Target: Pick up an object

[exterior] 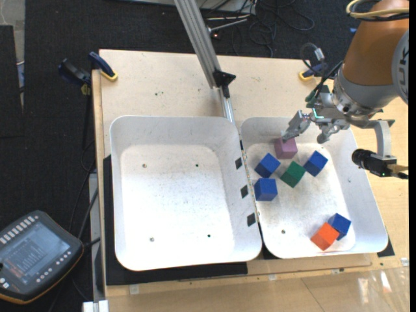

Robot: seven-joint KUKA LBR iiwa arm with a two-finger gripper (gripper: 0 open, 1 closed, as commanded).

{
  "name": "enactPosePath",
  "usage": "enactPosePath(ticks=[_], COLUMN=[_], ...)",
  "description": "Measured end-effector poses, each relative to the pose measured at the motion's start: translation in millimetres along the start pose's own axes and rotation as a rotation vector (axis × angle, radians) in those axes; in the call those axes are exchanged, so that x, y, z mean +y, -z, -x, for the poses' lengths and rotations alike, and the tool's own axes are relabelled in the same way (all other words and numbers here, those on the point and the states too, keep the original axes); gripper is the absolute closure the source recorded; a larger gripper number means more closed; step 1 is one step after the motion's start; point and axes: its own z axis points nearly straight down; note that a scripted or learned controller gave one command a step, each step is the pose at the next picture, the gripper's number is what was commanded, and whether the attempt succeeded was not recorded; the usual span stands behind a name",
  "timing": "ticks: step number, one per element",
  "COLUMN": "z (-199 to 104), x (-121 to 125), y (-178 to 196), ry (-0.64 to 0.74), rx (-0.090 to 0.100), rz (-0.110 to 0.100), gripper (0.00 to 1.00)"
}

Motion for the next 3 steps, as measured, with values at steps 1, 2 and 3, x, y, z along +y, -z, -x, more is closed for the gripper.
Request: enactPosePath(ticks=[1, 2, 3], z=[0.2, -1.2, 1.8], x=[0.2, -0.2, 3.2], y=[1.6, -62.9, -125.9], ry=[-0.001, -0.002, -0.002], rx=[-0.001, -0.001, -0.001], rz=[0.003, -0.002, -0.002], gripper=[0.0, 0.0, 0.0])
